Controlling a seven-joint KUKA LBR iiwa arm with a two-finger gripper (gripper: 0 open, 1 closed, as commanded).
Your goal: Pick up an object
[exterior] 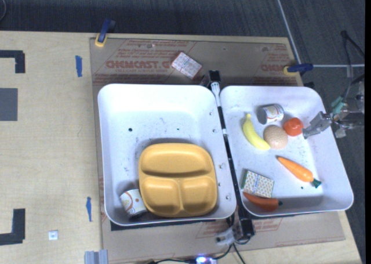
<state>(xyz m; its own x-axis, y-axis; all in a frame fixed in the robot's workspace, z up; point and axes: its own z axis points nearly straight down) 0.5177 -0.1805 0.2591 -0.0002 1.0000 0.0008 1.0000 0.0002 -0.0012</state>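
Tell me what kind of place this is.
Likely a robotics lab test bench: two white bins on clamped cardboard, toy food such as a banana and carrot, and a claw at the right bin's edge.

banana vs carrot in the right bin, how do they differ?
Colour: the banana is yellow; the carrot is orange with a small green tip at its lower right end.
Shape: the banana curves; the carrot is straight and tapers.
Place: the banana lies toward the bin's left, touching the beige egg; the carrot lies lower and further right, apart from other items.
Shared: both are long toy foods lying flat in the right bin.
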